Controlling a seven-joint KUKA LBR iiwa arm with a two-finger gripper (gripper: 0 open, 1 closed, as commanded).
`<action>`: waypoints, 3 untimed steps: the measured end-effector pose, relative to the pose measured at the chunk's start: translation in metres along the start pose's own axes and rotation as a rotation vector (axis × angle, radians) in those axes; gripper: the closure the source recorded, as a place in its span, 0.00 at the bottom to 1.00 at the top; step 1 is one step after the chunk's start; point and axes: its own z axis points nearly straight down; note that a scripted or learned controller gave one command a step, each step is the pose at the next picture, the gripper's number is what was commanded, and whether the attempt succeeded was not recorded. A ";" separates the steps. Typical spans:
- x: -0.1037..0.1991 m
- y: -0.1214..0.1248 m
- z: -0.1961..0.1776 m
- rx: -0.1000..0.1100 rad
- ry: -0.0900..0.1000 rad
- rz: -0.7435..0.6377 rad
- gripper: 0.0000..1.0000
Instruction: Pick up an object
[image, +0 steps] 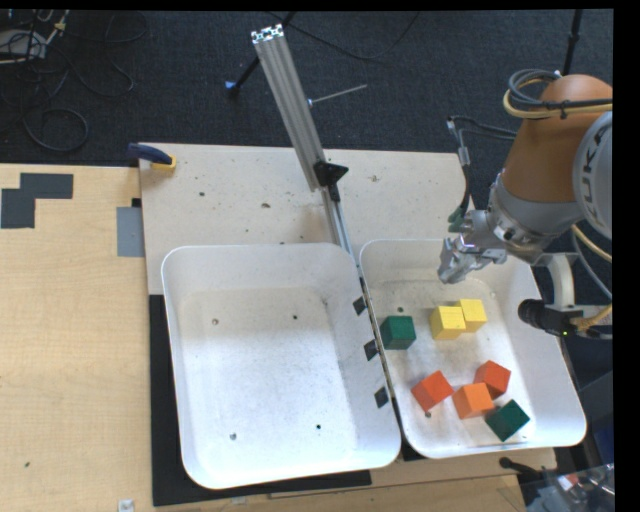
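Nearest me, a dark green cube (508, 420) sits with three orange cubes (472, 399) in the right white bin (560, 425). My tool (457, 268) hangs above two touching yellow cubes (458, 318), likeliest pick; I cannot tell its opening.

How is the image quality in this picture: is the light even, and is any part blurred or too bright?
Camera view: the light is soft and fairly even; the blocks cast only short shadows, as under the orange block. The left bin looks bright white but keeps its specks. The gripper is slightly soft; the floor above is dark.
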 end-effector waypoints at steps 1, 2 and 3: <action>0.046 0.006 -0.007 0.000 -0.001 0.001 1.00; 0.094 0.018 -0.013 -0.001 0.001 0.000 1.00; 0.152 0.019 0.001 0.004 0.000 0.000 1.00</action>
